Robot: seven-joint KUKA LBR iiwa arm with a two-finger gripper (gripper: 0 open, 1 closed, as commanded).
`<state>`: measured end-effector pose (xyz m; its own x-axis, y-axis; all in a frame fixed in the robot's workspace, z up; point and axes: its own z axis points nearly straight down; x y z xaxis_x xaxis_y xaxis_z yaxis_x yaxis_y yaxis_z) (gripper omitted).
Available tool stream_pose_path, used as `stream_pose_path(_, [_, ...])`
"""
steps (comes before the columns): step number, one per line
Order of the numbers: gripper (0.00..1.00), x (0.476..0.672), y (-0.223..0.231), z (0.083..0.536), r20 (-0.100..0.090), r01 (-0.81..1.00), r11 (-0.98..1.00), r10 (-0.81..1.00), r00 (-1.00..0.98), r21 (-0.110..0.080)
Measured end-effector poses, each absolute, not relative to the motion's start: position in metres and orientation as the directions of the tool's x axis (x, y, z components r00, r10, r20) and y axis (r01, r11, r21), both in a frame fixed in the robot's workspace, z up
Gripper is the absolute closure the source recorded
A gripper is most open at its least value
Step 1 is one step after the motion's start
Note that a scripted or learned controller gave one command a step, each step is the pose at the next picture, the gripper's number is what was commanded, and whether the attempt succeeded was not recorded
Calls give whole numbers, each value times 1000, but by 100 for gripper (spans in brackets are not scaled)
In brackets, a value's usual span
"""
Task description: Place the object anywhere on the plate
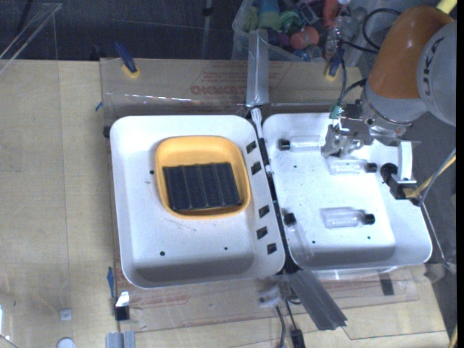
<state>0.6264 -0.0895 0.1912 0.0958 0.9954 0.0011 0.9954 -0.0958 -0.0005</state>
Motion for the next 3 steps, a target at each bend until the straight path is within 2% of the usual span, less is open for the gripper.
stream_pose_path(2, [100,642,-50,185,0,904,427,904,-427,1])
stream_pose_path(3, [0,642,-51,185,0,904,427,904,-427,1])
